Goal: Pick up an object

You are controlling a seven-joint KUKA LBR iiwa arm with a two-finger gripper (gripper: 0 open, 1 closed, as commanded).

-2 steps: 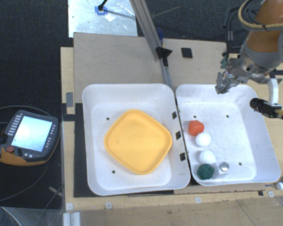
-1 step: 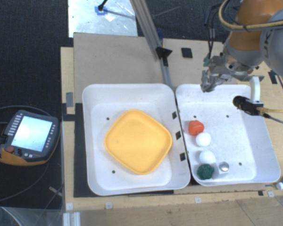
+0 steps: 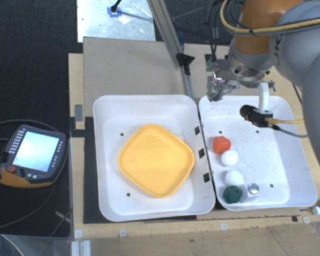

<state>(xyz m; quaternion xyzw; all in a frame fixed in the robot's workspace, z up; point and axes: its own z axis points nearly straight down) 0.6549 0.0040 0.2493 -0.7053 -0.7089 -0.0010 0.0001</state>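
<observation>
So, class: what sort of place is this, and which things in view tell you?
Probably a robotics lab test bench. An industrial arm reaches over two white bins, a teach pendant lies on the floor beside the bench, and small objects such as a red ball sit ready for picking.

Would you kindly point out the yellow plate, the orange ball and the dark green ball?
yellow plate (image 3: 156, 159), camera view, centre of its face.
orange ball (image 3: 221, 144), camera view, its top.
dark green ball (image 3: 233, 194), camera view, its top.
</observation>
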